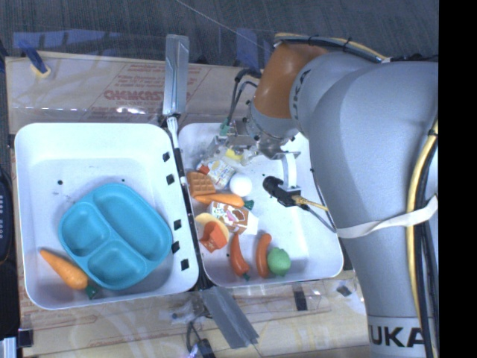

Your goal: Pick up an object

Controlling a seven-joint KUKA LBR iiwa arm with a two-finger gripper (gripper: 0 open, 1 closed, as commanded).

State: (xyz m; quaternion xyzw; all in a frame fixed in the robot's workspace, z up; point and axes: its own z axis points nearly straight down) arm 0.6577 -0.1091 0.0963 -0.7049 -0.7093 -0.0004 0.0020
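Note:
My gripper (232, 145) hangs low over the far left part of the right bin (317, 233), under the grey arm with its orange band. Just below it lie a small pale wrapped packet (220, 171) and a yellow piece (239, 155). A white egg (241, 184) rests next to them. Toward the bin's left wall are a waffle (200, 183), an orange carrot (223, 198), a little printed carton (232, 216) and an orange cup (213, 236). Near the front lie two sausages (238, 256) (263, 249) and a green lime (279, 261).
The left bin (45, 148) holds a blue divided plate (115, 233) and a carrot (65, 269) at its front left corner. A metal divider (176, 73) stands between the bins. The arm's bulk covers the right bin's right side.

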